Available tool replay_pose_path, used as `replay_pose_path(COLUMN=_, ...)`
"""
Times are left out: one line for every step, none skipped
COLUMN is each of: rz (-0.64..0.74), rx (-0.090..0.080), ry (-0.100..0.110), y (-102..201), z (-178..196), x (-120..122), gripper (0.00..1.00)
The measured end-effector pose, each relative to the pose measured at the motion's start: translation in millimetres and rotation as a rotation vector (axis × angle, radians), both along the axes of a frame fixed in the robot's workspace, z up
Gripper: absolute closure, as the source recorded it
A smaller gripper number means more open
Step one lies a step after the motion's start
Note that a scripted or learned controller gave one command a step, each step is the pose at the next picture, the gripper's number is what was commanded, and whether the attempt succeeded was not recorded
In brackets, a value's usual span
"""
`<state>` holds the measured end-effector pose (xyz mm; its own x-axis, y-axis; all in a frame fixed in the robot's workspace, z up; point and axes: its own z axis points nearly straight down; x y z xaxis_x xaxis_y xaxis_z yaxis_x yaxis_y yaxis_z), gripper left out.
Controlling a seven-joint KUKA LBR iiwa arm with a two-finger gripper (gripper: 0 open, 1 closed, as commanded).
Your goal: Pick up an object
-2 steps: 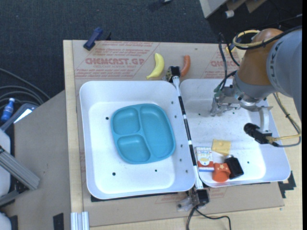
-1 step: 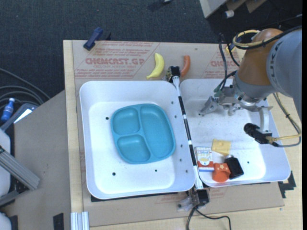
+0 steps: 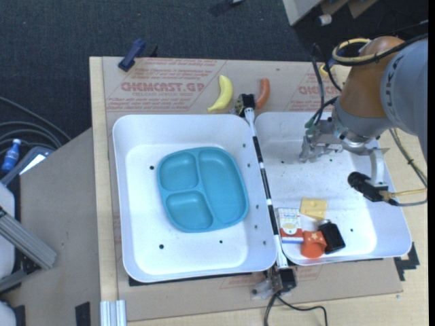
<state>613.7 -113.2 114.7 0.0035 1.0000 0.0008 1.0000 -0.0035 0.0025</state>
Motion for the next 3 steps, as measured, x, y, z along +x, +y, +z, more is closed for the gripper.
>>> replay_pose_path(rz=0.0, rx=0.0, ry=0.0, y=0, z=0, x=0, gripper=0.0)
replay_pose_path(rz=0.003, rx=0.0, ry=0.005, y=3, z=-31, x=-99, gripper=0.0)
replay_pose_path(rz=0.002, rx=0.0, ry=0.002, y=3, z=-21, x=-98, gripper=1.0)
